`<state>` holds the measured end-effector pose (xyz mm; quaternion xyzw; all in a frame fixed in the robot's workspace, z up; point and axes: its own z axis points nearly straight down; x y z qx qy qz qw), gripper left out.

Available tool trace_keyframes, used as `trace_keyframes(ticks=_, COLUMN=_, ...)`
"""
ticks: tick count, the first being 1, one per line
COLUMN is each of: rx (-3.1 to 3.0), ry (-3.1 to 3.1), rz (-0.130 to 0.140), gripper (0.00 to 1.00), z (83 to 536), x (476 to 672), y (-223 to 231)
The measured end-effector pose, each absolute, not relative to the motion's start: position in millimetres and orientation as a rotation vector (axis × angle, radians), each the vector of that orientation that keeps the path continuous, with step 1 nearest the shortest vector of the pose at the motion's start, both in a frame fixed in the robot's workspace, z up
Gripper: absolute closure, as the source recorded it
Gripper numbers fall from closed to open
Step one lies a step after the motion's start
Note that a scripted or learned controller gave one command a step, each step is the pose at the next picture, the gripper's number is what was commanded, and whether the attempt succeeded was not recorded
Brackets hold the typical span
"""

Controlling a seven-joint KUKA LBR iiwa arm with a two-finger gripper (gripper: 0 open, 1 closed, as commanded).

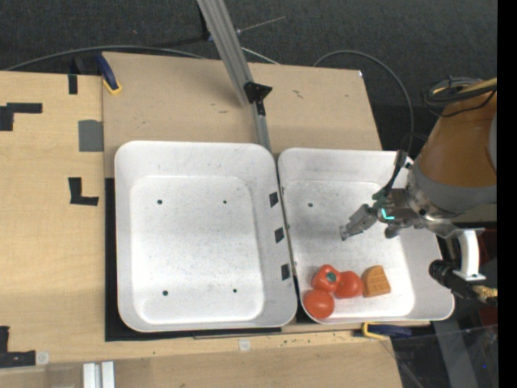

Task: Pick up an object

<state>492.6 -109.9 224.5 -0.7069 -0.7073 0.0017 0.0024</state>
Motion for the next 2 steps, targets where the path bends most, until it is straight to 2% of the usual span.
trace_keyframes(ticks=1, rx=-2.218, ry=-2.222, rz=0.001, gripper=0.00, z=226, x=493.4, y=-110)
trace_keyframes(ticks=2, rx=-2.218, ry=-2.221, rz=0.003, gripper=0.00, z=185, x=490.0, y=-107)
